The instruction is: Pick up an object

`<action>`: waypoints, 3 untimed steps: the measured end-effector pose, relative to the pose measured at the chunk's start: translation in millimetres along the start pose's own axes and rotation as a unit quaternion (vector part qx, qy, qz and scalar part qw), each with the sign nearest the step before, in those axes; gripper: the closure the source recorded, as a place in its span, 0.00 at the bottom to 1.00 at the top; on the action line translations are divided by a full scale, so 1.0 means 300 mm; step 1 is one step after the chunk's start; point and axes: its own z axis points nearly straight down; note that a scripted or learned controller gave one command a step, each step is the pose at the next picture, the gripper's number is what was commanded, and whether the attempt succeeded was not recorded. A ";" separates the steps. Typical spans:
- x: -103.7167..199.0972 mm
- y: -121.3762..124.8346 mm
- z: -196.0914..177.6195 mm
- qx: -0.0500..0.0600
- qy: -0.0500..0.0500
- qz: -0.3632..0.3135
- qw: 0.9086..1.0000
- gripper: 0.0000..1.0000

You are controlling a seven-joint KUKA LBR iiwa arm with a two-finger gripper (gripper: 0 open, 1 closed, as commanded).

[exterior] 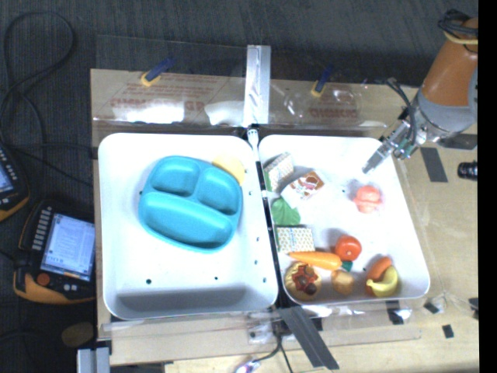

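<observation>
My gripper (373, 164) hangs over the far right corner of the right bin (404, 208), slanting down and to the left. Nothing shows in it. A pink-red fruit (368, 197) lies just below and in front of its tip, apart from it. Nearer the front of this bin lie a red tomato (349, 248), a carrot (314, 259), a banana (383, 285) and a small brown potato (342, 282). A little carton (304, 185) and a green leaf (284, 213) sit by the bin's left wall.
The left bin (116, 270) holds a blue divided plate (194, 202) with a yellow piece (229, 167) behind it. A clear plastic sheet (334, 103) lies behind the bins. A handheld pendant (58, 251) rests off the bench at the left.
</observation>
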 end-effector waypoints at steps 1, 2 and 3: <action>0.094 -0.118 0.134 0.002 0.002 0.229 0.973 1.00; 0.142 0.045 -0.046 0.002 0.001 0.302 0.953 1.00; 0.140 -0.090 0.289 0.002 0.002 0.520 0.854 1.00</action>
